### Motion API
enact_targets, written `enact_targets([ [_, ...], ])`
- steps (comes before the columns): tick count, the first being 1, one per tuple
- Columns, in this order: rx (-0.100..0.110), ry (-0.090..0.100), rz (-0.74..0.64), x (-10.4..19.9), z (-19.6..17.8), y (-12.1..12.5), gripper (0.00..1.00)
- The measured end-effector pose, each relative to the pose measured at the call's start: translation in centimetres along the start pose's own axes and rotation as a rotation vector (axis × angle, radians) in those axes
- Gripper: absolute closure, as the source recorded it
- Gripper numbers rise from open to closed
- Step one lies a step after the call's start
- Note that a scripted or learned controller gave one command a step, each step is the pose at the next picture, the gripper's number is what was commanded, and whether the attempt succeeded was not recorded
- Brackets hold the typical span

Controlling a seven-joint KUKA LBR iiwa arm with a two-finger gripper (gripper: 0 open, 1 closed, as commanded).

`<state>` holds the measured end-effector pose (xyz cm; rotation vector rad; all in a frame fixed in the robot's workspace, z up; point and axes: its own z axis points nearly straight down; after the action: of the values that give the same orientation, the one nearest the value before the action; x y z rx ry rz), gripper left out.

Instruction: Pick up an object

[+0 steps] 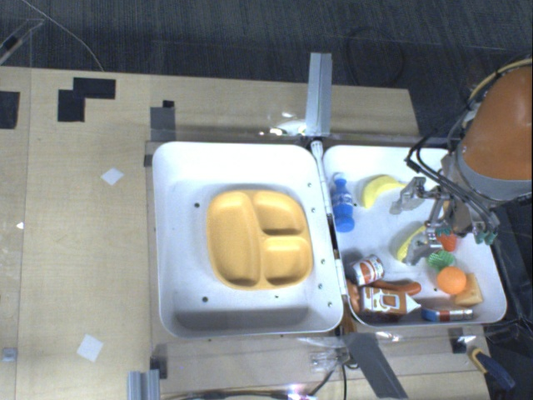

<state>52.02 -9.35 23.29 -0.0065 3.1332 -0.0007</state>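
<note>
Small yellow obj (410, 245) in right bin (391, 158), beside green toy (440, 260).

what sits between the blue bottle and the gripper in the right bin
In the camera view, a yellow banana-shaped toy lies between the blue plastic bottle and the end effector, on the white floor of the right bin.

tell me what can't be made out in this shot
- Gripper, camera view: fingers too small and cluttered to judge.
- Yellow item beside it: partly covered by the gripper, identity unclear.
- Labelled packet in the right bin: print too small to read.
- Arm: cut off by the right edge.
</note>
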Motion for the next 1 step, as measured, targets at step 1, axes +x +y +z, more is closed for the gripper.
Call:
enact_targets([
  [1, 0.002, -0.012, 0.086, 1.03, 13.23, -3.24, 0.0],
])
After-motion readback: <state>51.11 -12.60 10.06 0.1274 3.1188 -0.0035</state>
